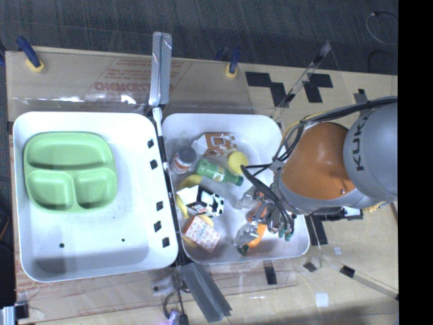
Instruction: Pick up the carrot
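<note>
Small orange carrot w/ green end lies in near-right corner of right shallow white bin, directly under end effector. End effector right above carrot, seems touching; grip state: can't tell. Green plastic bottle well apart, toward far-left.

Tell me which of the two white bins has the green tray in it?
The left bin. It holds the green divided tray, while the right bin is filled with small food items, with the gripper over it.
</note>
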`<action>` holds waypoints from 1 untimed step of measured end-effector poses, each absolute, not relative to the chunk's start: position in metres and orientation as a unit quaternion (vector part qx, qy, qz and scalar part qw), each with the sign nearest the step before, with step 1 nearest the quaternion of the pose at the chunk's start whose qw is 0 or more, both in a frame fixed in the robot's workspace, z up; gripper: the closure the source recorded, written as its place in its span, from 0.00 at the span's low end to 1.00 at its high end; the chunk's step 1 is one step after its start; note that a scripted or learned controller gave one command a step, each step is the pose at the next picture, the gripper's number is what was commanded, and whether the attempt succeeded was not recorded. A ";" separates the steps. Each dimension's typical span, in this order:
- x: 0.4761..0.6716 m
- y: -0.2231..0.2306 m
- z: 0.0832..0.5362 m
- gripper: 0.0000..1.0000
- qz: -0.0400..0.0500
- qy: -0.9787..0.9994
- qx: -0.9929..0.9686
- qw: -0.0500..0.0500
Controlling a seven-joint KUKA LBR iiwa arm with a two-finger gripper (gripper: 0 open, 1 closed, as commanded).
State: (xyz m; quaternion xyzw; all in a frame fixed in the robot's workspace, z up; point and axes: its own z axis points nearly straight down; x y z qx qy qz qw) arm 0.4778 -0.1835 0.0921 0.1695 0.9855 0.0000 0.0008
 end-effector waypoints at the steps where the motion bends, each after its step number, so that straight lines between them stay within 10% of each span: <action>1: 0.479 -0.182 0.102 1.00 0.000 0.986 0.168 0.001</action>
